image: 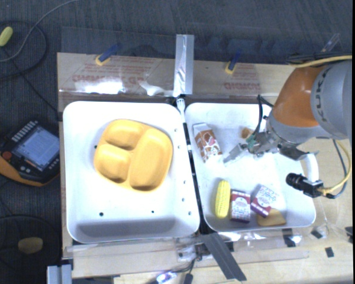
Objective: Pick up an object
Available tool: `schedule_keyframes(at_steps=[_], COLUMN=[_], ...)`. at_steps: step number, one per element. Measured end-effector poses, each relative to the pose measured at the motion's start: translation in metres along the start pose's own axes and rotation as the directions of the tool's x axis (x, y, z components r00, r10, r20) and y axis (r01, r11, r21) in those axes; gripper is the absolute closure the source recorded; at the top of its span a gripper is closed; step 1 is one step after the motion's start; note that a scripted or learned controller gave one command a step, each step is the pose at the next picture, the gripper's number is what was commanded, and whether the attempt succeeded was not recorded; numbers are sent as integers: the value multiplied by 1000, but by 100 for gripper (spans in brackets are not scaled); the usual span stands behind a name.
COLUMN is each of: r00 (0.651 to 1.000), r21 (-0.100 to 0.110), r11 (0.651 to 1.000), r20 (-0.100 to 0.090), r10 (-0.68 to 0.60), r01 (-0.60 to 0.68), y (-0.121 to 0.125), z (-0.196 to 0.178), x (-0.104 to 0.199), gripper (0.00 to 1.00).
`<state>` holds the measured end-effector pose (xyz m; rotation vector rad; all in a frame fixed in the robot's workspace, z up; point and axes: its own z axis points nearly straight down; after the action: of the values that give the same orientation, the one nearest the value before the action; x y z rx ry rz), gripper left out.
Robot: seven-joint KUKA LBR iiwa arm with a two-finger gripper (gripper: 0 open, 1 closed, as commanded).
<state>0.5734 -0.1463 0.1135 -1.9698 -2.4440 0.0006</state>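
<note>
Arm (310, 102) comes in from the right, grey w/ the orange band bulging over the right bin's (302, 218) upper right corner; wrist angles down and leftward so the claw (235, 154) sits low over the bin's upper middle, pointing left; a thin grey finger (232, 155) juts out toward the left, but can't tell if the claw is apart or together, and nothing visible is gripped in it; black cable runs from the wrist area, and a black cylindrical fitting (302, 183) hangs off the arm's lower side near the bin's right wall. Objects in right bin: small red-and-white packet (206, 144) at upper left, just beside the finger tip but apart from it; yellow corn cob (222, 198) upright at lower left; dark red box (240, 206) touching the corn's right side; red-and-white pouch (264, 199) next to that; tan cracker-like piece (273, 219) under the pouch at the bin's bottom edge; small orange-brown bit (246, 133) close above the claw. Left bin (83, 206) holds a big yellow sectioned plate (133, 154), upside down, roughly centre-top. Bench (71, 70) shows blue clips (107, 54) on its far edge; handheld pendant (28, 152) lies on the floor to the left.
</note>
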Motion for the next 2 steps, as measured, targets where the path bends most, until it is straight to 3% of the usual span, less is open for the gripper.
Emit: schedule_keyframes(at_steps=[1,2], r00=[1000,992], r21=[0,4], r11=[1000,992], r20=[0,1], r10=[0,126], r01=[0,-126], y=[0,73], z=[0,25], x=[0,-8], gripper=[0,0])
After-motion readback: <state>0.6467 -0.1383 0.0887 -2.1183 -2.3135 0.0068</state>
